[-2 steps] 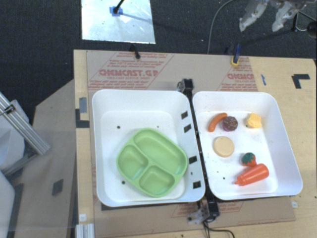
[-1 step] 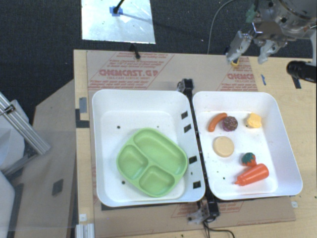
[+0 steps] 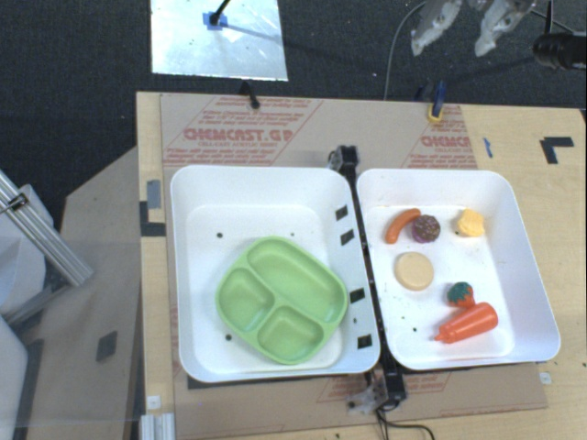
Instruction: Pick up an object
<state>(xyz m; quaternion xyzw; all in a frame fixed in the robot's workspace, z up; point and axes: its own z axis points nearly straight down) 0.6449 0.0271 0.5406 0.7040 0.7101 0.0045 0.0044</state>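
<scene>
Your gripper (image 3: 463,21) hung spread and empty above the bench's far edge — well apart from the carrot (image 3: 468,323) and sausage (image 3: 402,225) in the right bin (image 3: 527,246).

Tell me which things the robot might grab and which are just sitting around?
For the job:
gripper, open, up high above the bench
sausage
dark round ball
yellow piece
tan round cookie
strawberry
carrot
right bin holding them

Just lying about:
green divided plate in the left bin
shiny metal sheet
</scene>
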